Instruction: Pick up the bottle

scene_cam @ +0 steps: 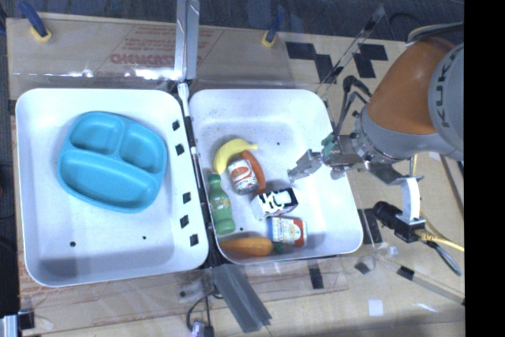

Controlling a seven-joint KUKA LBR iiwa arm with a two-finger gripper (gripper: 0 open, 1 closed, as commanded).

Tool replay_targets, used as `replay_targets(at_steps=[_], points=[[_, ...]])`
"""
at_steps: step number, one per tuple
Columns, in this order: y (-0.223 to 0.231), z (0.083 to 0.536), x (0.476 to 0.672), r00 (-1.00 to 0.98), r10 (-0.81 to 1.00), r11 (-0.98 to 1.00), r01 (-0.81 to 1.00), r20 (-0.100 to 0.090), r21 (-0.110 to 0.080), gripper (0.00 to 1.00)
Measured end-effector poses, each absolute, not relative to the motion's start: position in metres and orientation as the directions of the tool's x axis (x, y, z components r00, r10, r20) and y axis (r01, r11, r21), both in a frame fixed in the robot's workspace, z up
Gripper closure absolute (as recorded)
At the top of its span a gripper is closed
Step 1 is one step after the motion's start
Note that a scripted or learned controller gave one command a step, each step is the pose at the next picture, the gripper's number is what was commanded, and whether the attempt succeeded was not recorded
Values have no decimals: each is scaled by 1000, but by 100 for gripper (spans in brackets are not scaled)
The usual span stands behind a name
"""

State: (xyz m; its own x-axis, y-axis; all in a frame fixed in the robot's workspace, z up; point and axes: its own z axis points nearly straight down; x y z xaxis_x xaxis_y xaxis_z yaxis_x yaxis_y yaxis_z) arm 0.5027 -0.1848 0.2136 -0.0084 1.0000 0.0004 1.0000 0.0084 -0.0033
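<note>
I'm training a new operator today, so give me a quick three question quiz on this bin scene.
1. True or false: the green bottle lies in the same bin as the blue tray.
2. Which thing touches the banana? A) the carrot B) the red-labelled can C) the blue tray
3. Fill in: the gripper hovers over the ______ bin's right part, apart from the bottle.

Key: 1 false, it lies along the right bin's left wall. 2 B. 3 right.
</note>
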Motion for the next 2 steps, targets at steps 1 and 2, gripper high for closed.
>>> replay_targets(at_steps=[1,2], points=[[-64,190,522,-146,989,146,989,0,-4,0],[70,190,503,-158,987,158,987,0,-4,0]])
